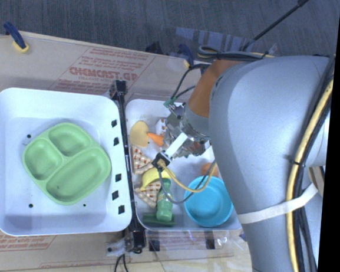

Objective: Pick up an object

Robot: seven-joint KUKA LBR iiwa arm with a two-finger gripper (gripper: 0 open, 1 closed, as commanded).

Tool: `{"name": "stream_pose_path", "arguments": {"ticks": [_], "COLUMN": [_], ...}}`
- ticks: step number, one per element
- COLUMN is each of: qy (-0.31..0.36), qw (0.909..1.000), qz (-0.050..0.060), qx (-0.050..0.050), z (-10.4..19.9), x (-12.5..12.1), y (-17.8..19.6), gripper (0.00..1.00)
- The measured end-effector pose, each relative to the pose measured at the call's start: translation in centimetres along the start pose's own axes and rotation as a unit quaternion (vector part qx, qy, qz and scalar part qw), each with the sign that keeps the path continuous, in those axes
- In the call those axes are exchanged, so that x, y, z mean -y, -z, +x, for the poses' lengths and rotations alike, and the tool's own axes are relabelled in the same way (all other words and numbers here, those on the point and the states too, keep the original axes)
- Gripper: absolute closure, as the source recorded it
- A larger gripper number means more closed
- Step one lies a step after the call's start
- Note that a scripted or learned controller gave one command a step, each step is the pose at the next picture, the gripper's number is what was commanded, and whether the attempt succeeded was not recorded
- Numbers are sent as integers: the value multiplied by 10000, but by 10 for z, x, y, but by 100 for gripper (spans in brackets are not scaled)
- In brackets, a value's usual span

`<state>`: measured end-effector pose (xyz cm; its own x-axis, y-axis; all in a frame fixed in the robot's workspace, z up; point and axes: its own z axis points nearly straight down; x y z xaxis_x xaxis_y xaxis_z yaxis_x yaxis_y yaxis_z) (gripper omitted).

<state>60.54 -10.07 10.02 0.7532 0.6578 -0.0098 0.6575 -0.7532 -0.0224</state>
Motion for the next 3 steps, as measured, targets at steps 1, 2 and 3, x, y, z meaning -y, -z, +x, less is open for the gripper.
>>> {"name": "stream_pose_path", "arguments": {"ticks": [1, 2, 3], "qy": [-1656, -1660, -2131], "qw": [9862, 9861, 9770], "qz": [52, 77, -36], "qx": [46, 77, -18], "z": [25, 23, -31], "x": [-19, -18, 31], "y": [-5, -8, -11], "gripper": [100, 0, 0]}}
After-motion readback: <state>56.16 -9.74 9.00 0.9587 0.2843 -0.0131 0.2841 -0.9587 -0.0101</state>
